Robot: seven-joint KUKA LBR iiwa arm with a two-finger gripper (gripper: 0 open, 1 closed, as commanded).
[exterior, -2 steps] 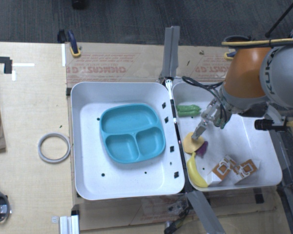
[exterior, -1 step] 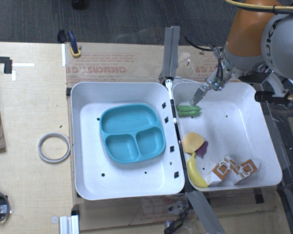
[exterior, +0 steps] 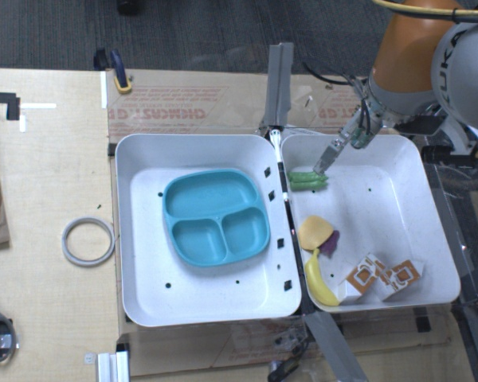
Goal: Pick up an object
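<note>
Over the right white bin (exterior: 430,213), the grey arm's end effector (exterior: 322,165) reaches down at a slant, its tip touching or just above a green vegetable-shaped object (exterior: 307,181) near the bin's back left corner; whether it is spread or pressed together cannot be told. Nearer the front of that bin lie a yellow banana (exterior: 319,283), a yellow and purple piece (exterior: 319,234) and orange-patterned packets (exterior: 382,276), while the left bin (exterior: 135,237) holds a blue divided tray (exterior: 216,216) and a grey ring (exterior: 88,240) rests on the desk (exterior: 48,173).

glossy plastic teal tray (exterior: 216,217), smooth white bins (exterior: 135,237), matt wooden bench (exterior: 48,173).
</note>
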